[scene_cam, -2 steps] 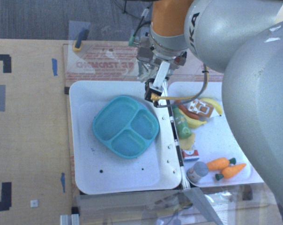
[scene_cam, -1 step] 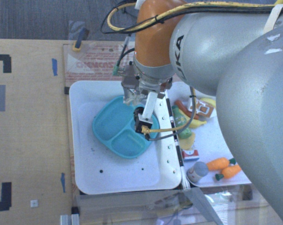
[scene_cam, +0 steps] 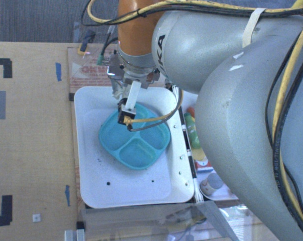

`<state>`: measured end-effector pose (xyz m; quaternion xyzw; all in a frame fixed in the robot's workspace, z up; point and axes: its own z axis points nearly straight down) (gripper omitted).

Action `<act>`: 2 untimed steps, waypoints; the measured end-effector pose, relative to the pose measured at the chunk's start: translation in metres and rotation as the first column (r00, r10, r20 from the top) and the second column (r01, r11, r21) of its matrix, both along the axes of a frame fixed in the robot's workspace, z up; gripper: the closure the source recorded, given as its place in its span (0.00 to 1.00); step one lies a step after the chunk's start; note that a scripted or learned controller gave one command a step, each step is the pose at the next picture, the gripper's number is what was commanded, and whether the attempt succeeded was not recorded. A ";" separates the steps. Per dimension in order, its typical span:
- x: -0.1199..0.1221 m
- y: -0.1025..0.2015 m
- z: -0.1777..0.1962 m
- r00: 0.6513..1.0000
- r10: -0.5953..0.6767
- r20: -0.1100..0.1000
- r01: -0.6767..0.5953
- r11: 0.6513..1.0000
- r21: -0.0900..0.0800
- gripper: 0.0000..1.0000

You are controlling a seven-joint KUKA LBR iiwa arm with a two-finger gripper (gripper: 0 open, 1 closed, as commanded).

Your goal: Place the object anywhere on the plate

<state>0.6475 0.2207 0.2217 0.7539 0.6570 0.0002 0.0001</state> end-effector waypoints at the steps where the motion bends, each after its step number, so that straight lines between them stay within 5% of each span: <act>1: 0.018 0.008 0.005 1.000 0.008 0.001 -0.008 1.000 0.000 1.00; 2: -0.017 -0.011 0.127 0.997 0.078 0.002 -0.078 0.997 0.000 1.00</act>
